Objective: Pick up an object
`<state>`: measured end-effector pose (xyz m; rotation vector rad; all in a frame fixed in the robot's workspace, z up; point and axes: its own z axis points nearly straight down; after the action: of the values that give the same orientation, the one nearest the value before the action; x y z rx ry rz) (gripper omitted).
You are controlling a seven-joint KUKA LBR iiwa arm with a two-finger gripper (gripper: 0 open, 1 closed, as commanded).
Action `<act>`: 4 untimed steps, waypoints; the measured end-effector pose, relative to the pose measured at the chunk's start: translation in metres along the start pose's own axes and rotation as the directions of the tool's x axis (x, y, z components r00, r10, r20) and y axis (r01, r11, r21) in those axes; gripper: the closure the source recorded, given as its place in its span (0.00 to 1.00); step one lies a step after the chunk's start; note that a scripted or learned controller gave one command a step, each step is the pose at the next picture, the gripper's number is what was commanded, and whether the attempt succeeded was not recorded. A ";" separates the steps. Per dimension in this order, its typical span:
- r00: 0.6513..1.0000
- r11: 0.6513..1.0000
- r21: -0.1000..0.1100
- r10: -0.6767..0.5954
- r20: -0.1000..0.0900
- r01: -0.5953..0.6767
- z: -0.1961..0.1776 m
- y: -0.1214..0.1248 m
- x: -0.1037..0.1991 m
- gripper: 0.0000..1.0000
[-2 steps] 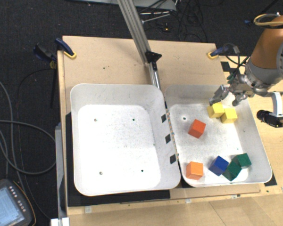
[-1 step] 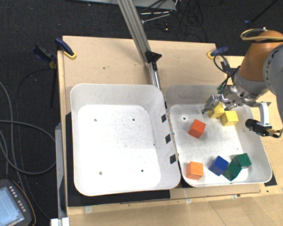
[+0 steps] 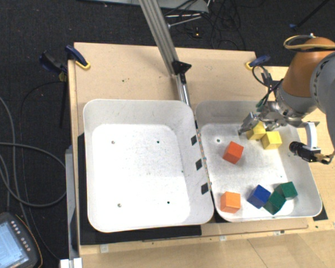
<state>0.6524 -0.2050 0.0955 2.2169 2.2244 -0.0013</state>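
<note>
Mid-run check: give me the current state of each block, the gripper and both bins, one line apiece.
gripper: down in the right bin's far end, at the yellow blocks; grip unclear
yellow blocks: two, touching, at the gripper
upper orange block: loose, mid-bin
lower orange block: loose, near front wall
blue block: against the green blocks
green blocks: two, touching, front corner
right bin: holds all blocks
left bin: no blocks

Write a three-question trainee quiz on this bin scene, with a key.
1. True or false: every block lies in the right bin.
2. How many orange blocks are there?
3. Which colour of block lies nearest the gripper? A) blue B) yellow C) green

Key
1. True.
2. Two: one mid-bin, one at the near edge.
3. B: a yellow block sits right at the gripper, another beside it; the blue block and green blocks lie at the near edge.
</note>
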 end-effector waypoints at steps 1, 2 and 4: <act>1.000 1.000 -0.002 -0.001 0.001 0.001 -0.011 0.001 0.000 1.00; 1.000 1.000 -0.006 0.001 0.001 -0.001 -0.054 0.005 -0.002 1.00; 1.000 1.000 -0.003 0.000 0.000 0.000 -0.128 0.010 0.009 1.00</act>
<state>0.6625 -0.1957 0.2235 2.2157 2.2227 0.0025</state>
